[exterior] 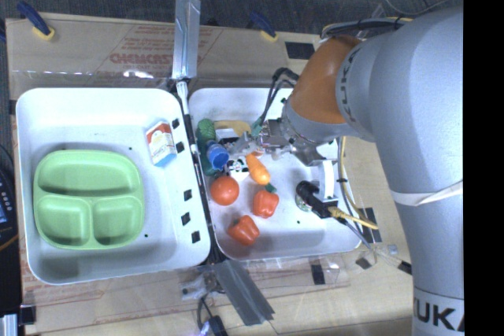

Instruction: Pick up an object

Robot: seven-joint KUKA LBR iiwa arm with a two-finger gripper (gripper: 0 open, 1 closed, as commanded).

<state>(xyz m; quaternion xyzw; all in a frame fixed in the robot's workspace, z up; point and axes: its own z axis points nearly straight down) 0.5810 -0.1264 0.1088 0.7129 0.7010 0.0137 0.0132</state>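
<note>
while the gripper (260,139) hangs low over the right bin (315,241), finger spread impossible to tell, carrot (257,169) just below it, tomato (224,190) nearby, green tray (88,199) in left bin (47,267)

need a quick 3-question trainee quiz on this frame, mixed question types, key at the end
1. True or false: the green tray lies in the right bin.
2. Which bin holds the small carton? A) left bin B) right bin C) neither
3. Fill in: the claw hangs over the ____ bin, just above the carrot.

Key
1. False. The tray lies in the left bin; the right bin holds the tomato, two red peppers and other small items.
2. A.
3. right.
</note>
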